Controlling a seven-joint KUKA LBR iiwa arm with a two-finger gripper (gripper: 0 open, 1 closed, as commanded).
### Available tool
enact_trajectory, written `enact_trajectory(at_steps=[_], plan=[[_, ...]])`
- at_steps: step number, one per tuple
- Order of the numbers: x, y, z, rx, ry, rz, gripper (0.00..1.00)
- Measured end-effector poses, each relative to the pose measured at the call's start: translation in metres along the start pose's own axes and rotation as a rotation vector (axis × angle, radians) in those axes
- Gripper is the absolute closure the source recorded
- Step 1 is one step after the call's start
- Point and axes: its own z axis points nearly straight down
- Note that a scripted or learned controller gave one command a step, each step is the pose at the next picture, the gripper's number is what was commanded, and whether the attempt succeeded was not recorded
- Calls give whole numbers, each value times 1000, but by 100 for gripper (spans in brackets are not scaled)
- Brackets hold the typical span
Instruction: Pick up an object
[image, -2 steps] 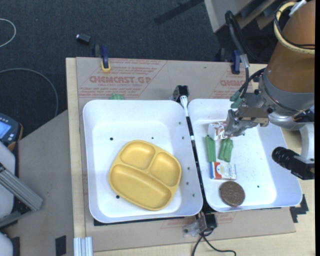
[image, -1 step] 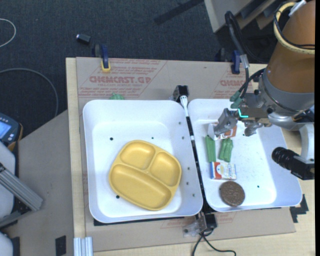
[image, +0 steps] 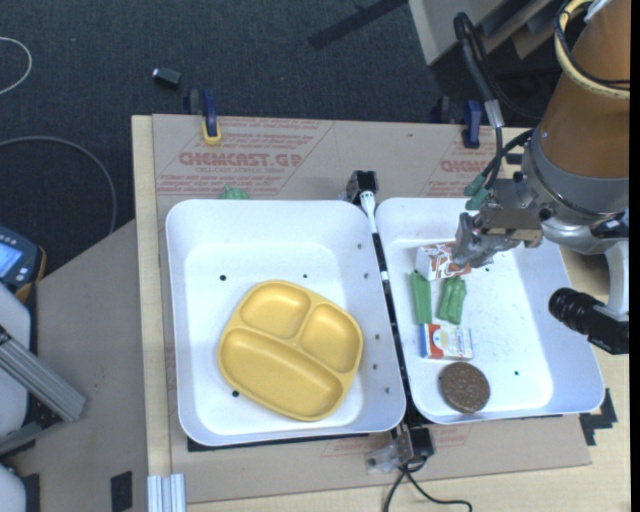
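Note:
My gripper (image: 478, 250) hangs over the upper middle of the right bin (image: 530, 330), right at the edge of a small red and white carton (image: 434, 262). Its fingertips blend into the carton and the bin floor. Below the carton lie a long green stick (image: 420, 297) and a shorter green piece (image: 453, 300) side by side. Further down sit a flat white, red and blue packet (image: 445, 343) and a round brown disc (image: 464, 387). All of these rest on the bin floor.
The left bin (image: 195, 250) holds a yellow divided plate (image: 290, 347). A black rod (image: 378, 260) runs along the seam between the bins. Blue clamps (image: 209, 113) pin the brown board at the back. A black fitting (image: 585, 315) overhangs the right bin's right rim.

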Motion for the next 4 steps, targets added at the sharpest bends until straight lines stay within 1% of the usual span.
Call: enact_trajectory(at_steps=[1, 2, 3, 4], plan=[[57, -2, 8, 12, 2, -4, 100], [91, -3, -16, 5, 3, -2, 100], [89, -2, -26, 5, 2, 0, 100], [69, 5, -163, -10, 5, 3, 100]])
